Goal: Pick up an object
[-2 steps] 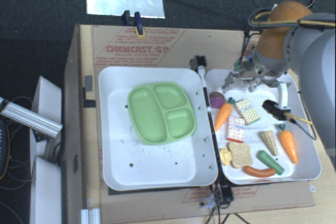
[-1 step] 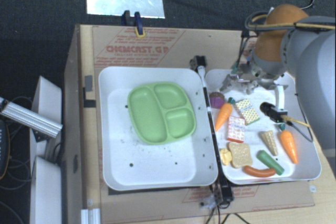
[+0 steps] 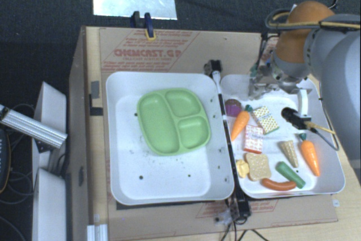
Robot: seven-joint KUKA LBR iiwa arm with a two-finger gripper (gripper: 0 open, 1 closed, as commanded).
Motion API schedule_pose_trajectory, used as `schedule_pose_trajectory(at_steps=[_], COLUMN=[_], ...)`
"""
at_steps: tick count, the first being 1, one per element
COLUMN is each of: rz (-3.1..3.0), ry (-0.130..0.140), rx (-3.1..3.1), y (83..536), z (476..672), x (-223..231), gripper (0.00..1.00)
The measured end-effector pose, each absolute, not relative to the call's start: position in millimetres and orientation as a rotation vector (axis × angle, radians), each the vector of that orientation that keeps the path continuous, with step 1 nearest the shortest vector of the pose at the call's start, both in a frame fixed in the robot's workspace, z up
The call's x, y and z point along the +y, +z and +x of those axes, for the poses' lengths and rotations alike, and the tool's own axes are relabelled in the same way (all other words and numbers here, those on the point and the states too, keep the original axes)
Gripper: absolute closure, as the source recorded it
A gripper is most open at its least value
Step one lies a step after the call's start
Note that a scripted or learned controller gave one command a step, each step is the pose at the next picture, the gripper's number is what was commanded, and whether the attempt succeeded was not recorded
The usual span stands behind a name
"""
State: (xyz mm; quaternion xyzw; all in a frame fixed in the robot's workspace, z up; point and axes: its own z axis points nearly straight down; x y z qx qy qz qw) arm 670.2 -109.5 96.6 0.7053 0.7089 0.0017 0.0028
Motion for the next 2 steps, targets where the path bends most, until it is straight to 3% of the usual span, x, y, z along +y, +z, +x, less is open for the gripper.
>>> schedule_pose_trajectory(at_steps=[1,2], rz=[2.212,2.218], ry=[0.005,0.002], rx=[2.223,2.221], y=[96.5,85.1], z=[670.1,669.1], x=[-109.5,-114.1], gripper=[0.00,0.00])
